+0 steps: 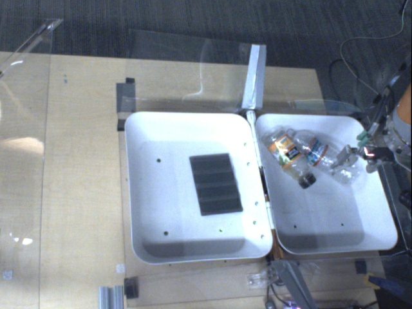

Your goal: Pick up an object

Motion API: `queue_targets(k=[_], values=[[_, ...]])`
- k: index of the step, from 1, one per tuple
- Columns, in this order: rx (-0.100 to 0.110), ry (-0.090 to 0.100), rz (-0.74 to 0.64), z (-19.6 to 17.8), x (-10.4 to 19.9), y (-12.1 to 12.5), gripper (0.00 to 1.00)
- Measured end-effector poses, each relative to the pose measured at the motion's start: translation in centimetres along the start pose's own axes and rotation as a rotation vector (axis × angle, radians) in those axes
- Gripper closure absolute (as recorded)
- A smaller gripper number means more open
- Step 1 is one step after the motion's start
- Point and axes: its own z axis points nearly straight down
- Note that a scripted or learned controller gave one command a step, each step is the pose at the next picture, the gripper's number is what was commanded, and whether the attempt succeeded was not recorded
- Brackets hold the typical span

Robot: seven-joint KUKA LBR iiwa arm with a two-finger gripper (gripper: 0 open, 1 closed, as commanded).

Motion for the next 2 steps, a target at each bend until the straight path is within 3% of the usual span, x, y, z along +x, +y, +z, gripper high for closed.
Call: queue_targets(k=[1,2], values=[[0.001,0.001,-0.234,12.0,4.2,3.6,0.0],[-0.003,0.0,-0.34,15.1,5.2,7.2,0.0]])
